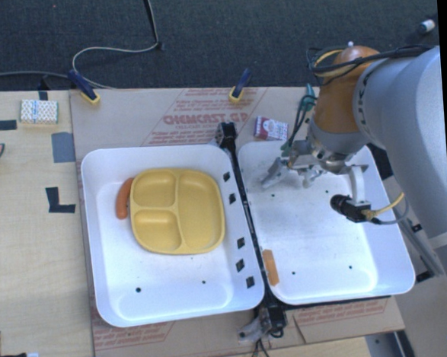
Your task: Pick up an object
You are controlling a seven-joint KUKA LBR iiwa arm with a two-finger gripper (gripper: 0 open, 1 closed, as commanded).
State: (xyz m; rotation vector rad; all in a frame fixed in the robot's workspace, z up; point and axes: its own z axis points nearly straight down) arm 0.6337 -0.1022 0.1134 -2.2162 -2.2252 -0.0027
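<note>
Arm [371, 110] over right bin [329, 273]

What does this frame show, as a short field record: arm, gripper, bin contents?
arm: grey KUKA arm over the right white bin
gripper: gripper low near that bin's far left, nothing visible between its fingers
left white bin: yellow divided plastic plate, orange sausage-shaped toy beside it
right bin: small orange stick at left wall

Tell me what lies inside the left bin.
The left bin holds a yellow divided plate and an orange sausage against the plate's left edge. Whatever lies beneath the plate is hidden.
</note>
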